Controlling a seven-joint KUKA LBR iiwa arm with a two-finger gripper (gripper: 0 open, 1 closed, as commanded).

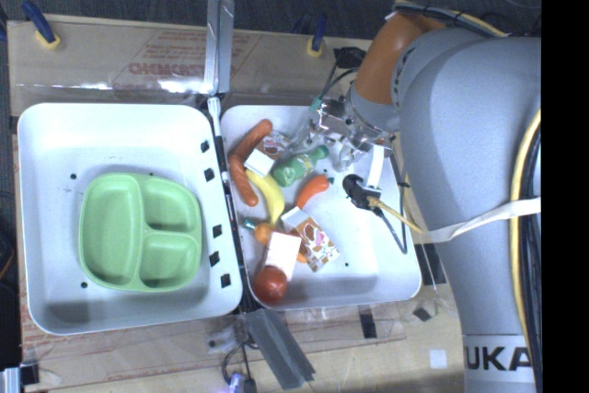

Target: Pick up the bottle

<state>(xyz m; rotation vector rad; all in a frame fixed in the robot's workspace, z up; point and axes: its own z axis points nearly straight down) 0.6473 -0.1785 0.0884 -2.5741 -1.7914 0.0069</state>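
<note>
The bottle (294, 168) is small and green and lies on its side in the upper middle of the right bin (386, 276). It sits between a white block and an orange carrot (312, 190). My gripper (324, 141) hangs low over the bin's far part, just up and right of the bottle and close to its right end. The metal parts of the gripper hide whether it touches the bottle. The grey arm with its orange band (386, 60) fills the right side.
The right bin also holds red sausages (246, 163), a banana (268, 197), a red apple (270, 284), a white carton (283, 253) and a patterned packet (317, 245). A green divided plate (140, 232) lies in the left bin (46, 143).
</note>
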